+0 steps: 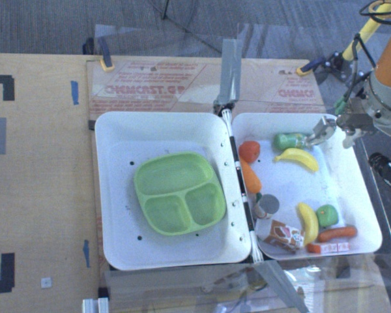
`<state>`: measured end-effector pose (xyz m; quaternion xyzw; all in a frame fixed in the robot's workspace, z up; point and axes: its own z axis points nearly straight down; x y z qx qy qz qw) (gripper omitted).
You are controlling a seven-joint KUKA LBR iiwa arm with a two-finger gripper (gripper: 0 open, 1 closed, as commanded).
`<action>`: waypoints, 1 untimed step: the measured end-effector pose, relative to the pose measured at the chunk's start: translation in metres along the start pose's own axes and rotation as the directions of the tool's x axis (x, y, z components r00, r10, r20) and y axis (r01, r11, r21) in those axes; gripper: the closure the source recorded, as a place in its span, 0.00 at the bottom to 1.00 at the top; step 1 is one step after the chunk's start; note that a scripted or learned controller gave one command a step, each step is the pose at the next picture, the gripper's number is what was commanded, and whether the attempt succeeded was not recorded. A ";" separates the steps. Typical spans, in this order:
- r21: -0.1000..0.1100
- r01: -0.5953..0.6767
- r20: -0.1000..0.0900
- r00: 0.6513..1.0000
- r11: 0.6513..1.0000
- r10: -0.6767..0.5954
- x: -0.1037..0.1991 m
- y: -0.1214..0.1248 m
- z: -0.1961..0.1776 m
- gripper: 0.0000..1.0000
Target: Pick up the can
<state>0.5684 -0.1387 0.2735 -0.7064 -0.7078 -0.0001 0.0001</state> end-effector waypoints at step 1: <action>0.000 -0.072 0.000 0.997 0.997 0.072 -0.042 -0.041 0.167 0.00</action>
